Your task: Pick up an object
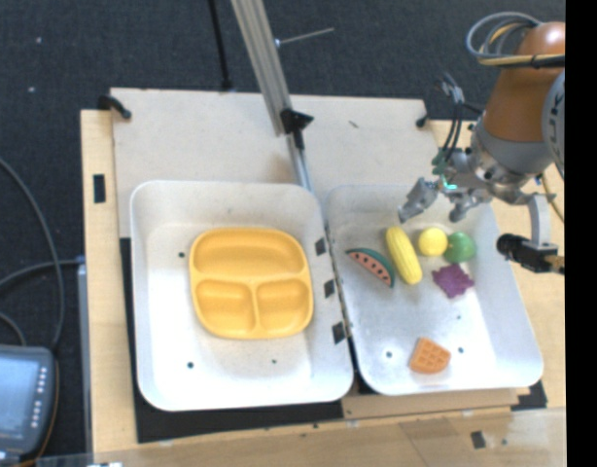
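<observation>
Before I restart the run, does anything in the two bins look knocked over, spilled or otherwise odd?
Nothing stands out. The yellow three-compartment plastic plate lies flat in the left white bin. The toy foods, including the yellow corn cob and orange waffle, lie inside the right white bin.

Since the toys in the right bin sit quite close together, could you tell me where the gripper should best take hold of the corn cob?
Probably across the middle of the corn cob, coming straight down. It lies flat and elongated, so the fingers should close across its narrow width. The yellow ball crowds its upper right, and the watermelon slice lies to its left, so its lower half looks safer.
</observation>
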Controlling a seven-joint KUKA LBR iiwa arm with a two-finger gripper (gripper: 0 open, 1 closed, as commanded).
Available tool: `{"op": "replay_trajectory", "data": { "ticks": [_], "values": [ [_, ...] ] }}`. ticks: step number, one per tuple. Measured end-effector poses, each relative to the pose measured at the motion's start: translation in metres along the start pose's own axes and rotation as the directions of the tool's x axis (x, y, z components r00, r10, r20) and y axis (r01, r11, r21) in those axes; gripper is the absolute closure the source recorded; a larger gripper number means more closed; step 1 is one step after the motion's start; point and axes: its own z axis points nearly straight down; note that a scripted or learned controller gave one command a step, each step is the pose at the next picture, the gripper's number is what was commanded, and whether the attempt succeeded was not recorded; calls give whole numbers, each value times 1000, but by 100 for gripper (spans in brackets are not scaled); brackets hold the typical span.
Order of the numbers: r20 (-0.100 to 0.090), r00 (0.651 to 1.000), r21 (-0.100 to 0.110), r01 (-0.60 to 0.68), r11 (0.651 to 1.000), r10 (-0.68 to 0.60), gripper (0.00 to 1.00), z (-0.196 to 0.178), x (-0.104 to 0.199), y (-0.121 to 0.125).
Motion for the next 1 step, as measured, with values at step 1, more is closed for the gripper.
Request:
{"op": "replay_trajectory", "data": {
  "ticks": [1],
  "values": [
    [1, 1000, 4, -4, 1000, 4, 0, 42, -5, -2]
  ]
}}
